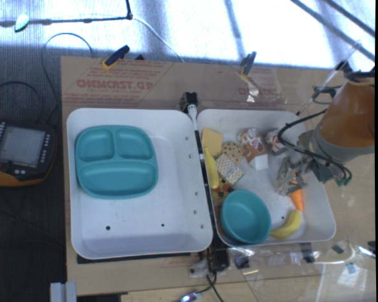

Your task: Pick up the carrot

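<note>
The carrot (297,199) lies in the right bin (324,228), above the banana (287,226) and right of the bowl (245,216). The gripper (292,176) hovers touching-close above it; finger state unclear. Judged: reaching step; next, descend and close.

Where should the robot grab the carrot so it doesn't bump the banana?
Probably the carrot's middle, coming straight down from above, since it lies flat on the right bin's floor. The gripper hangs right over its upper end. Set the jaws across its narrow width, keeping off the banana just below.
</note>
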`<state>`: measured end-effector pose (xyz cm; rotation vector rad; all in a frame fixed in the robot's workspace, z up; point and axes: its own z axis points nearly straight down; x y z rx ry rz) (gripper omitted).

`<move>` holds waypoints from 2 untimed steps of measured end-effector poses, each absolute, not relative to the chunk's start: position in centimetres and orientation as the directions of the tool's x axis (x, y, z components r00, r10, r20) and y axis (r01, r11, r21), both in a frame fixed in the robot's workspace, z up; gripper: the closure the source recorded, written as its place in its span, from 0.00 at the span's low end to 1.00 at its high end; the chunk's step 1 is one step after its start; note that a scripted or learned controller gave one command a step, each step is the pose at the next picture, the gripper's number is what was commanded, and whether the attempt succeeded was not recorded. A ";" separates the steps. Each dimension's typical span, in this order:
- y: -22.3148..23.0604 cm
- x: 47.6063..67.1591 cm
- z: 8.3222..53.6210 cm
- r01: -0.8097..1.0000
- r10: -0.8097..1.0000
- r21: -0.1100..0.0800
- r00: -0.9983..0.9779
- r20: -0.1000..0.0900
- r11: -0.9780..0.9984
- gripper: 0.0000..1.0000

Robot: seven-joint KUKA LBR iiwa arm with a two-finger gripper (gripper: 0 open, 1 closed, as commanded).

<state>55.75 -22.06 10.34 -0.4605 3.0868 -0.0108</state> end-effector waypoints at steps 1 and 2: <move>-22.1 55.8 11.2 -0.290 -0.291 -0.012 -0.957 -0.020 0.957 1.00; -22.0 55.8 11.1 -0.290 -0.290 -0.011 -0.957 -0.019 0.957 0.00</move>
